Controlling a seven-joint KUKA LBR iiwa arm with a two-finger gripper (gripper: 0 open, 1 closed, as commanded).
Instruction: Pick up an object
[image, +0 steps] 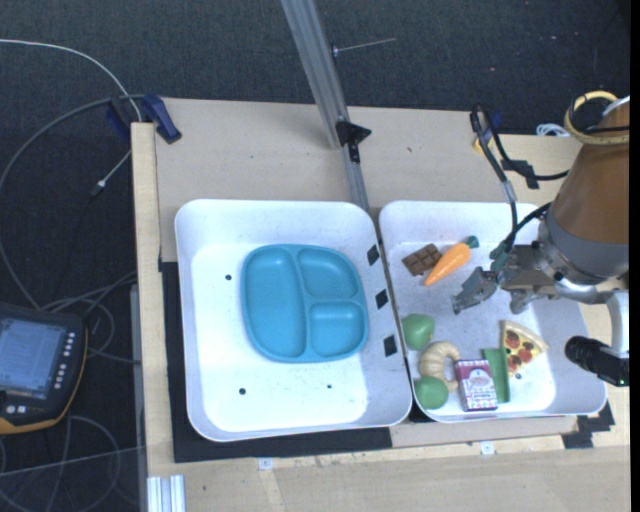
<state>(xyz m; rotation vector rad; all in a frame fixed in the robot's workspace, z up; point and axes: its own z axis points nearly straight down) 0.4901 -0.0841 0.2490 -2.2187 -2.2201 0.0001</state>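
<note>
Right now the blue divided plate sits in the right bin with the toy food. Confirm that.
Not quite. The camera view shows the blue divided plate in the left bin; the toy food, such as the carrot and pizza slice, lies in the right bin.

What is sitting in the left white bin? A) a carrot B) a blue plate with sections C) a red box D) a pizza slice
B: the blue plate with sections lies alone in the left bin, while the toy foods all sit in the right bin.
</note>
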